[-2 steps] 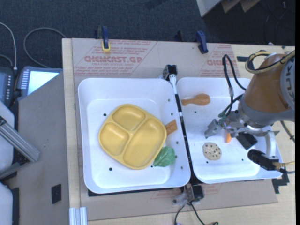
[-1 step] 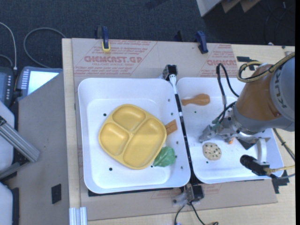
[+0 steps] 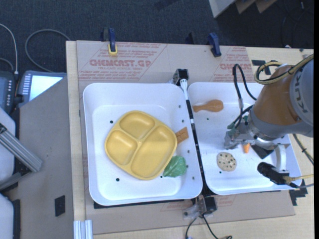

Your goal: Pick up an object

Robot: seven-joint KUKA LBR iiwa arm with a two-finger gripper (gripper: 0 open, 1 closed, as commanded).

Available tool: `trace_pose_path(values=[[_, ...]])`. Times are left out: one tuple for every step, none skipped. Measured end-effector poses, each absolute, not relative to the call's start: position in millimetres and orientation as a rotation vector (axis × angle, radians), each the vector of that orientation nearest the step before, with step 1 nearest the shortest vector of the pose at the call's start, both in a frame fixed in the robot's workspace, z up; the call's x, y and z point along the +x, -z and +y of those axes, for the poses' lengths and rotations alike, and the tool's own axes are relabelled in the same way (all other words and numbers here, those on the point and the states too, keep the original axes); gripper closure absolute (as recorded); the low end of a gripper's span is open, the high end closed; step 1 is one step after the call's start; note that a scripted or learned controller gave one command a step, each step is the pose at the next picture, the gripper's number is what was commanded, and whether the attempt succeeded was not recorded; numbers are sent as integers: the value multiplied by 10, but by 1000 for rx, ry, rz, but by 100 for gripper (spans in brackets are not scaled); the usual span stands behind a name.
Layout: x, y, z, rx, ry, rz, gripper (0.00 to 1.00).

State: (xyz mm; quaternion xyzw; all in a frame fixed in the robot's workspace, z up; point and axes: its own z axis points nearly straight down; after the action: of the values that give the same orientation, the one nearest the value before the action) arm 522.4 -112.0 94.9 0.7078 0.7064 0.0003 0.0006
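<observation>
Two shallow white bins sit side by side on the bench: the left bin [image 3: 94, 133] holds a yellow divided plate [image 3: 141, 144] at the frame's centre-left, with a green leafy piece [image 3: 175, 167] touching the plate's lower right edge and a small brown block [image 3: 181, 134] just beside its right edge. The right bin [image 3: 214, 180] holds a brown wooden spoon [image 3: 209, 106] near its upper left, a round speckled cookie [image 3: 227, 161] toward its lower middle, and a small orange piece [image 3: 246, 147] just beside the arm's wrist. The arm, grey with an orange band, comes in from the right of the frame and hangs low over the middle of the right bin, so the gripper [image 3: 235, 139] sits just above and to the right of the cookie. How it stands cannot be told; the wrist covers its tips, and nothing is visibly caught in it. No object is named by the task, so any of these would do, and the nearest candidates are the orange piece and the cookie. My reading is that this is the reach-and-descend step, with no pick yet made. The next move calls for settling squarely over one item, most likely the orange piece beside the wrist, closing on it, then lifting straight up. The cookie lies flat and may be hard to pinch; the orange piece is small and could slip aside.
</observation>
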Motion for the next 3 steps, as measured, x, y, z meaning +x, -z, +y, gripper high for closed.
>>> trace_pose_path(values=[[5249, -1389, -1181, 2219, -3, 2218, 100], [5284, -1823, -1146, 2216, -4, 2219, 100], [5298, -2356, -1147, 2215, -5, 2218, 100]])
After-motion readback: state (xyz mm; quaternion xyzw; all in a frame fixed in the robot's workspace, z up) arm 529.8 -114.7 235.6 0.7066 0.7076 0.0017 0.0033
